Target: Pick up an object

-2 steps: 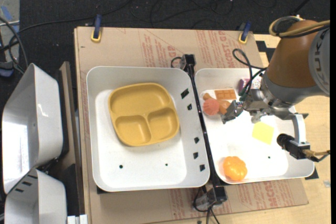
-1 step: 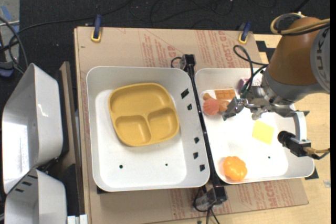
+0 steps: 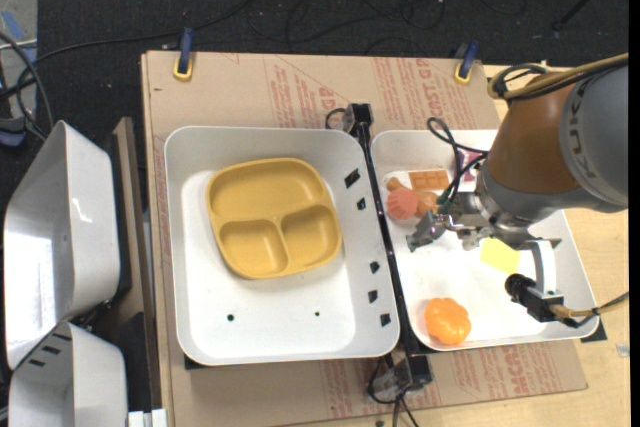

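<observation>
End effector (image 3: pixel 428 231), finger state not discernible, poised in right bin (image 3: pixel 575 245) beside pink object (image 3: pixel 403 204): descent is best centred before closing.

left shallow white bin (image 3: pixel 190 245) holding a yellow three-compartment plastic plate (image 3: pixel 272 215). right shallow white bin (image 3: pixel 575 265) holding an orange round fruit (image 3: pixel 447 320), a pink-orange toy (image 3: pixel 404 203), a waffle-patterned orange block (image 3: pixel 428 180) and a yellow block (image 3: pixel 500 255) beneath the grey arm (image 3: pixel 560 155).
</observation>
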Robot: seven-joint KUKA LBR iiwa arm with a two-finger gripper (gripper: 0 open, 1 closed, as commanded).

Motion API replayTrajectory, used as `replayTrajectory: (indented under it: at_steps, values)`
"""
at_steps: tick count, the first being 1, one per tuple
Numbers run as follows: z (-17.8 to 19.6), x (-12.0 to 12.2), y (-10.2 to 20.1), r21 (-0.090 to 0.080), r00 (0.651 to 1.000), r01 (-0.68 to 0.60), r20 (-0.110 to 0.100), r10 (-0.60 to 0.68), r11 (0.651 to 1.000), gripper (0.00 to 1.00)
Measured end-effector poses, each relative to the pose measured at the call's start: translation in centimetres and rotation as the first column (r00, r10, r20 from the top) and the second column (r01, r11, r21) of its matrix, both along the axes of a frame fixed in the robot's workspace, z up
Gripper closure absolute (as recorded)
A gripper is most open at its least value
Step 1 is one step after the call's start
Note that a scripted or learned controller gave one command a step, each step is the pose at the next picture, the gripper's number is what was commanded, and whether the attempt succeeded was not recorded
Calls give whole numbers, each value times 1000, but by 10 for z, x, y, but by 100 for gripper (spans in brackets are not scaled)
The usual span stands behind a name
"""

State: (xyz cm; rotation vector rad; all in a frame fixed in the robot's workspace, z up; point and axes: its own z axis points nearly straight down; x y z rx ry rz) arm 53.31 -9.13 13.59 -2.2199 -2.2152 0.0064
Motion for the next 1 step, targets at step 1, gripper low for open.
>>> replayTrajectory:
  at_steps: [1]
  values:
    - [-47,-1,1,0,1000,0,2,0,1000,0]
